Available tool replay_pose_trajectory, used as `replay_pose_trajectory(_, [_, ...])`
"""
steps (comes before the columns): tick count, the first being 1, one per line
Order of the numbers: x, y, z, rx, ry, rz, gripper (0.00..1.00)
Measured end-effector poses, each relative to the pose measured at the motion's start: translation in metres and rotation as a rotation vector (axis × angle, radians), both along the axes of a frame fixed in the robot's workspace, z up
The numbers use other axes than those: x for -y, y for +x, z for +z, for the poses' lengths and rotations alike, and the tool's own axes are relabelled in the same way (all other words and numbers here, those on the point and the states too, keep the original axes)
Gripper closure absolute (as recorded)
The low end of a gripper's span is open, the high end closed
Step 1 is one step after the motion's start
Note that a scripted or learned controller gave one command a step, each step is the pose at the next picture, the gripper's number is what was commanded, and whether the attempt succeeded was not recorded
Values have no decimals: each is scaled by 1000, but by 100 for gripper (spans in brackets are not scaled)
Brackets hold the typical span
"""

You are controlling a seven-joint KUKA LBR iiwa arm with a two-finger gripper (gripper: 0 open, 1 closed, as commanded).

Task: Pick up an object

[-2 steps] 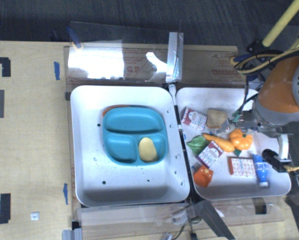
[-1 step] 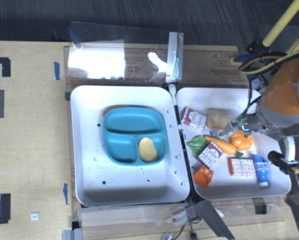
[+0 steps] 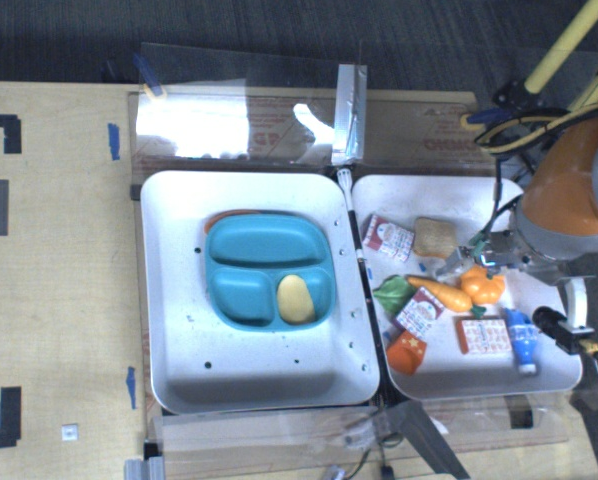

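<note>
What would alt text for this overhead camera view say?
A grey and orange robot arm reaches from the right over the right white bin, which holds small toy foods and packets. The left white bin holds a blue divided tray with a yellow lemon.

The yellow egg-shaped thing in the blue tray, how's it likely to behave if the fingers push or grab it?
The yellow egg-shaped object looks smooth and rounded, so it would probably roll or slip under a push. It lies in a compartment of the blue tray, whose walls would likely stop it. It seems small and probably light.
</note>
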State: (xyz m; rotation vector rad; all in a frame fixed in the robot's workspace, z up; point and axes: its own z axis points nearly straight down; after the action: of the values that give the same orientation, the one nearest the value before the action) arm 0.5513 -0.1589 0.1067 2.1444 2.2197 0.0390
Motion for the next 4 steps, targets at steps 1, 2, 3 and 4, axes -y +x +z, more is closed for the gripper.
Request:
replay_pose_trajectory(1, [3,35,23,-52,27,-263,0])
replay_pose_trajectory(2, [28,13,-20,-51,26,-227,0])
replay_pose_trajectory(3, [28,15,-9,-47,26,-228,100])
replay_pose_trajectory(4, [-24,48,-19,-48,19,-1,100])
